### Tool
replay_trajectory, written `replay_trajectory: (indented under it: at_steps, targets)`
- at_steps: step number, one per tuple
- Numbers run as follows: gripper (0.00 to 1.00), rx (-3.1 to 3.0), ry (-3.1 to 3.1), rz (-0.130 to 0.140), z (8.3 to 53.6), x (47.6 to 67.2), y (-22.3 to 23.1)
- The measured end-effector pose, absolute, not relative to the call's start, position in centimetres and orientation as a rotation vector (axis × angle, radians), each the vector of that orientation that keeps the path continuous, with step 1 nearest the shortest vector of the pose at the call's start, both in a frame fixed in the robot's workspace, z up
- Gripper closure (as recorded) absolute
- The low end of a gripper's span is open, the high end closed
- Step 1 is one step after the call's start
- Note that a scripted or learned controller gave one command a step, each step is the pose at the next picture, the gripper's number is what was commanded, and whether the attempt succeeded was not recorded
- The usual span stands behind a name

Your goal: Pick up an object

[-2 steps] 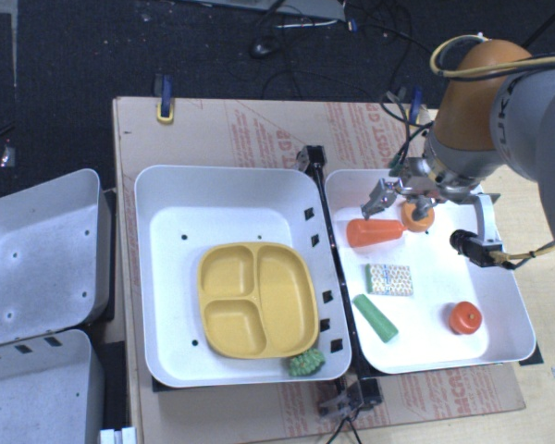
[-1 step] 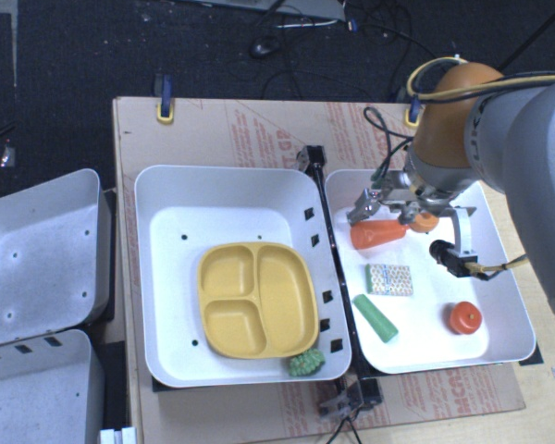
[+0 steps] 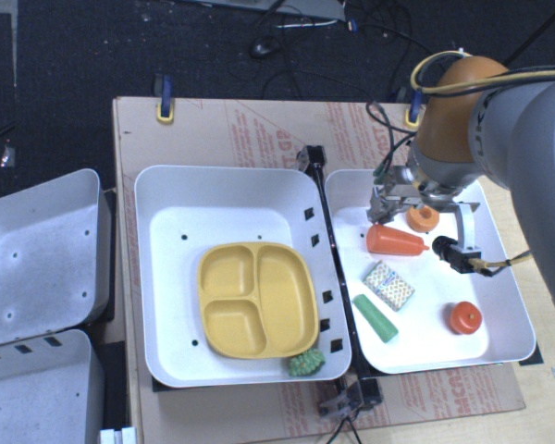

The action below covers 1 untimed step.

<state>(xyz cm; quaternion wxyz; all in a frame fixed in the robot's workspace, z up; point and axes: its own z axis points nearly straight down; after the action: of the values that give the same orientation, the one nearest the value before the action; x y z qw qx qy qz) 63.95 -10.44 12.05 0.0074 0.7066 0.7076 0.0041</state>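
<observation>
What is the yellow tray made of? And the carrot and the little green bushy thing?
The yellow tray looks like hard plastic: smooth, one even colour, moulded into three sections. The carrot seems to be toy plastic too, smooth and evenly orange. The green bushy thing has a bumpy surface; probably plastic or rubber, but it is too small to tell.

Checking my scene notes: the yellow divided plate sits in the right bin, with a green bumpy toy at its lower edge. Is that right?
Not quite. The camera view shows the yellow divided plate in the left bin, not the right one. The green bumpy toy does sit at its lower edge.
</observation>
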Motion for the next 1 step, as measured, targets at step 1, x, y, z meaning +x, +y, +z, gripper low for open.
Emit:
replay_trajectory:
  at_steps: [1]
  targets:
    - [1.0,2.22,2.216,0.004,18.17,63.81,-11.14]
